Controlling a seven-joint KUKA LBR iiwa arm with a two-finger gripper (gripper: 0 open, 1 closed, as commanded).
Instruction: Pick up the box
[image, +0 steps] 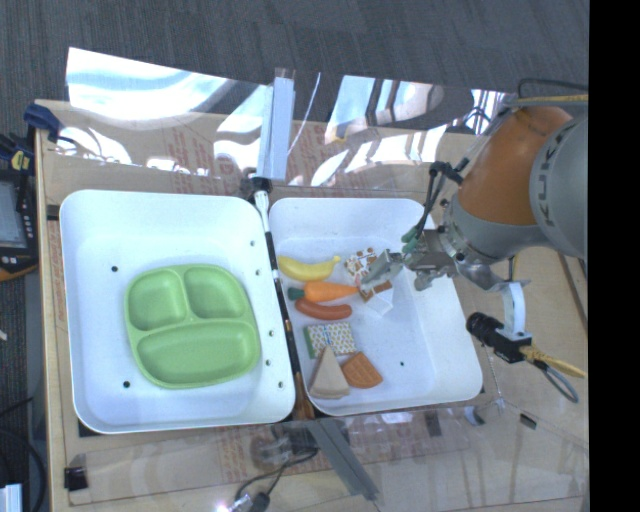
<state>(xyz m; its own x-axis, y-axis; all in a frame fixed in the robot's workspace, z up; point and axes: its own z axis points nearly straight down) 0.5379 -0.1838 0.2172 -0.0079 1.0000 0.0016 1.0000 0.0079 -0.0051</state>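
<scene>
Arm enters from the right, gripper low over the right bin, upper middle. Small box, patterned white and brown, sits right at the gripper tip; it looks pinched between the fingers, though the view is too blurry to be sure, and how wide they stand I cannot tell. Just left of the box: banana, carrot below it, red sausage below that. Further down: checkered packet, bread wedge, orange piece. Left bin holds a green divided plate. Both bins touch side by side on the tabletop.
</scene>
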